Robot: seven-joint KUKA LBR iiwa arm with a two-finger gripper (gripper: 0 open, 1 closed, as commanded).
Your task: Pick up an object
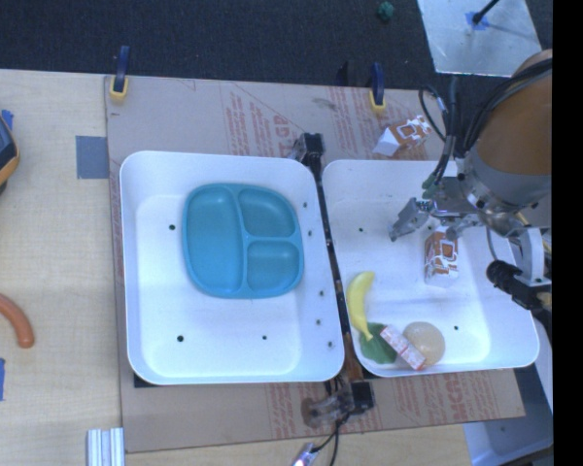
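Camera view | our hand [433,223] spread wide, grasping nothing, right of centre above the packet [441,256] | risk: we close short of the packet, nudging it toward the bin [369,184] wall

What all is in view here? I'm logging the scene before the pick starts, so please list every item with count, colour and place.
Bins: 2, white, side by side on the bench.
Divided plate: 1, light blue, in the left bin.
Banana: 1, yellow, front left of the right bin.
Green item: 1, green, by the banana's near end; kind unclear.
Round pale object: 1, cream, front of the right bin.
Small packet: 1, white and red, beside the round pale object.
Wrapped packet: 1, white and orange, middle of the right bin.
Snack packet: 1, white and brown, on the cardboard behind the right bin.
Sausage: 1, orange-red, on the bench far left.
Gripper: 1, grey, over the right bin above the wrapped packet.
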